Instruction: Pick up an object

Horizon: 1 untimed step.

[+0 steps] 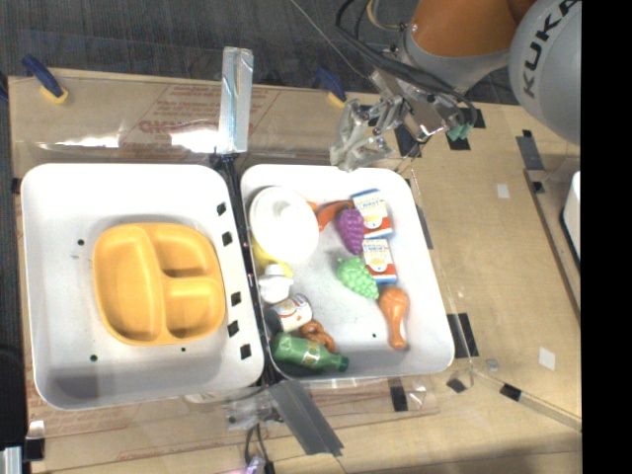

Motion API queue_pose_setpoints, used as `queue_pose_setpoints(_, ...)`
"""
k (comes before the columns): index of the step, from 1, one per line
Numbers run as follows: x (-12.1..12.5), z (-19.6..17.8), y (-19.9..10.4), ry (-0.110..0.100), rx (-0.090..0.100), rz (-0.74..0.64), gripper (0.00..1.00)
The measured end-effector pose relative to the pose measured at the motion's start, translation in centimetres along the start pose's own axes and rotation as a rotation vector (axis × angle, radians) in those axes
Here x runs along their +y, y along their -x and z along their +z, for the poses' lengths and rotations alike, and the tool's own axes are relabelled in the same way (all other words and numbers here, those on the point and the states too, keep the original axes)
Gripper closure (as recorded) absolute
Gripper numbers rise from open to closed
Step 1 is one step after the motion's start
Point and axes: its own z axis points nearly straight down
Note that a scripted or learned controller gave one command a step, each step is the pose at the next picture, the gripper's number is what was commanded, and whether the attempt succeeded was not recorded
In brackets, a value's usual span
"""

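My gripper (361, 138) hangs above the far rim of the right bin (434, 294), open with nothing between its fingers. Below it in that bin lie a white bowl (283, 223), purple grapes (351, 227), green grapes (358, 276), two small blue-and-white cartons (370, 211) (379, 259), an orange drumstick (395, 314), a green bottle (308, 354), a brown pretzel (319, 335) and a small white-and-orange bottle (287, 310). A yellow piece (276, 265) peeks out from under the bowl. The nearest things to the gripper are the upper carton and the bowl.
The left bin (49, 215) holds a yellow divided plate (158, 282). A silver taped post (236, 102) stands behind the seam between the bins. Cables and the orange-banded wrist (464, 13) hang over the back right. Bare bench (504, 265) lies to the right.
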Motion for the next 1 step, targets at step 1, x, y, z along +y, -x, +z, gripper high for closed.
queue_pose_setpoints(1, 1.39, 1.91, 0.26, 0.008, 0.011, -0.131, 1.00)
